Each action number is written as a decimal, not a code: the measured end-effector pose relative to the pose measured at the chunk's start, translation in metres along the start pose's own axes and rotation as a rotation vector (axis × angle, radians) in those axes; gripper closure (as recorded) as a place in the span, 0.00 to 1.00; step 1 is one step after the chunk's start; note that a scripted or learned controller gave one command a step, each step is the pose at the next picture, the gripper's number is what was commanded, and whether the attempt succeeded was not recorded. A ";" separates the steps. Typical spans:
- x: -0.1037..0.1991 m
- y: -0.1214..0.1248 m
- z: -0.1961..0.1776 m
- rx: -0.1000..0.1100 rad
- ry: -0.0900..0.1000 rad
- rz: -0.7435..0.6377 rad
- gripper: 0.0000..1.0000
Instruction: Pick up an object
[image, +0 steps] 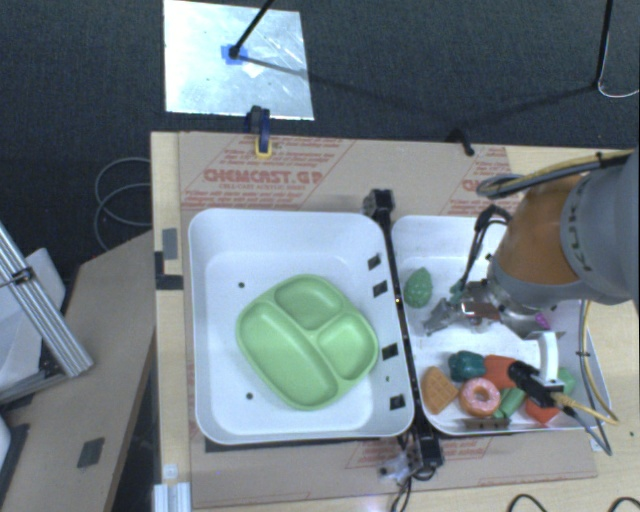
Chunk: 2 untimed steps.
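The right bin holds a heap of toy food. A green leafy piece lies near its left wall. Along the front edge sit an orange wedge, a dark teal piece, a pink-frosted doughnut, a green piece and a red piece. My gripper hangs low over the middle of this bin, between the leafy piece and the teal piece. Its grey metal fingers point left. Nothing shows between them.
The left bin carries a light green divided plate. A black divider with clips runs between the bins. The grey arm with its orange band covers the right bin's far right side. Cables lie at its right edge.
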<state>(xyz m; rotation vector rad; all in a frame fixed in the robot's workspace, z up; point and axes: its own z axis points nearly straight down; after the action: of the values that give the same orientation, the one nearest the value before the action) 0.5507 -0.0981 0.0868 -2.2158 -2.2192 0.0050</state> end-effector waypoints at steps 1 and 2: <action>0.000 0.001 -0.012 -0.003 -0.001 -0.001 1.00; 0.006 0.006 -0.056 -0.009 -0.002 -0.003 1.00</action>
<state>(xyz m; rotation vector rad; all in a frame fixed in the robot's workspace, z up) 0.5570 -0.0919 0.1427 -2.2175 -2.2281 -0.0026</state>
